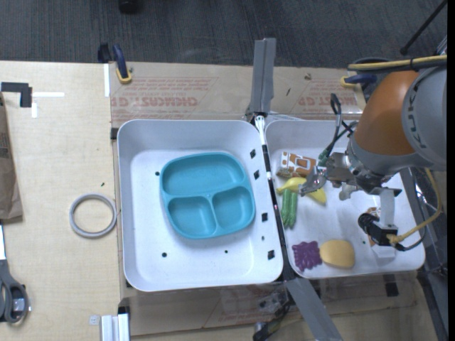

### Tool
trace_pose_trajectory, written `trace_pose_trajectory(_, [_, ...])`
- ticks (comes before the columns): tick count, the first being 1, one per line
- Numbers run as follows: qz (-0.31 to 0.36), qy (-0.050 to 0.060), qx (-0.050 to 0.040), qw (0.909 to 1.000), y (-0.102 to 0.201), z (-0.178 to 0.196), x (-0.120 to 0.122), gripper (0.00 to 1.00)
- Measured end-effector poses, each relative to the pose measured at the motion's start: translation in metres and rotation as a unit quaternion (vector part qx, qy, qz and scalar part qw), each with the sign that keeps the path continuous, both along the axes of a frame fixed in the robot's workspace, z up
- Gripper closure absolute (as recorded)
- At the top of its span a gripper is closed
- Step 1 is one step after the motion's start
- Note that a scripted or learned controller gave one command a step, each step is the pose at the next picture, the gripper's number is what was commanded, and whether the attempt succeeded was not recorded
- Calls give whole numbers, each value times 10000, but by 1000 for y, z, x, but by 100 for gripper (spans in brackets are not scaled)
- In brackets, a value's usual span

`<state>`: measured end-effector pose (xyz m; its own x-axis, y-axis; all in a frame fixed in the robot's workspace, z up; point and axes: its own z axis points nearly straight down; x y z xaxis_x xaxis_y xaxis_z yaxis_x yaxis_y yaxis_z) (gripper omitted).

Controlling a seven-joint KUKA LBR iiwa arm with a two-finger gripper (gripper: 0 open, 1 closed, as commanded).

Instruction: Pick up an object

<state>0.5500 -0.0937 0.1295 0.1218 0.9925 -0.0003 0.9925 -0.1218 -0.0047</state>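
Note:
The right bin (398,261) holds a yellow banana (296,186), a green pod (288,208), a purple bunch of grapes (306,255), a yellow lemon-like lump (337,253) and a small orange-and-white box (296,164). My gripper (313,184) is low over the left part of this bin, its tip right at the banana and overlapping its middle. The view is too coarse to tell whether it grips anything. The grey arm with its orange band (387,119) reaches in from the right, above the bin's far side.
The left bin (135,247) contains a blue three-compartment plate (207,194). A grey divider post (263,77) stands between the bins at the back. On the bench to the left lie a tape ring (92,214) and scissors (13,298). Cables (384,233) hang near the wrist.

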Motion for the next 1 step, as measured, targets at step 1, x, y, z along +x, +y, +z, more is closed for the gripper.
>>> trace_pose_trajectory(1, [291, -11, -3, 9996, -9, -39, 26, 0])
